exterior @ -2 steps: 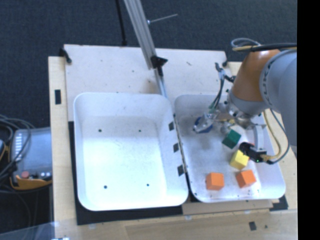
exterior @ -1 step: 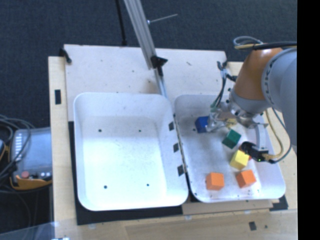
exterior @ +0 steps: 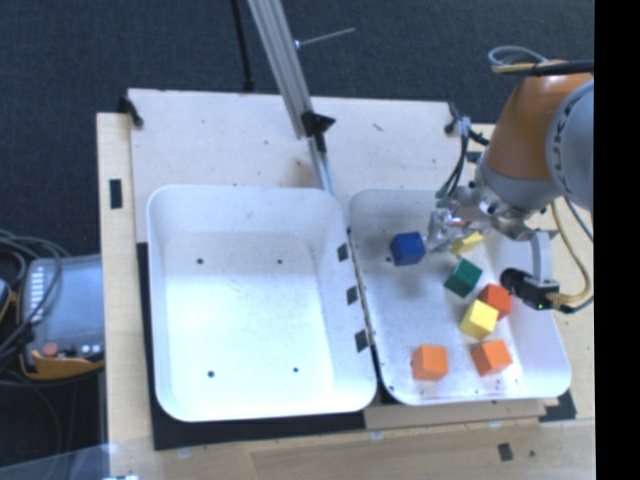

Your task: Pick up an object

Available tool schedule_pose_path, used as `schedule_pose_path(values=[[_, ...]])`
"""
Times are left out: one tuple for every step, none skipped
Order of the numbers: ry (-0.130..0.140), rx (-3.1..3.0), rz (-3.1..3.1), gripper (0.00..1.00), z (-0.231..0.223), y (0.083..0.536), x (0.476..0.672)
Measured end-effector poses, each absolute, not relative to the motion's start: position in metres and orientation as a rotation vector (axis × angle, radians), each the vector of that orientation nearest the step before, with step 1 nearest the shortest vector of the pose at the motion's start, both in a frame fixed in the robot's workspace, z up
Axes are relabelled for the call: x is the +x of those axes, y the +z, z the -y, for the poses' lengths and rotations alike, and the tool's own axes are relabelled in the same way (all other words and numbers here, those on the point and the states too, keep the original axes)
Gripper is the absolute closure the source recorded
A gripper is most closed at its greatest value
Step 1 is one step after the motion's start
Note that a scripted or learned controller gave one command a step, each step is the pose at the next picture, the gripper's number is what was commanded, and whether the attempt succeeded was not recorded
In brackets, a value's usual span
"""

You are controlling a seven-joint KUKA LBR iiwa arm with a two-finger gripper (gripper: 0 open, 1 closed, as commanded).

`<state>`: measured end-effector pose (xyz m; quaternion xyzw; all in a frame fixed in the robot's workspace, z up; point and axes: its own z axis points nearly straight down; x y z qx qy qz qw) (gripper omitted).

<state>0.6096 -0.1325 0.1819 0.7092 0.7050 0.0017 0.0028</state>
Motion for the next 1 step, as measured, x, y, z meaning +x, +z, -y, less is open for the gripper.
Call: schedule_pose_path(values=[[0.005,2.222,-2.211,1.0,0.143,0.235,0.6156]])
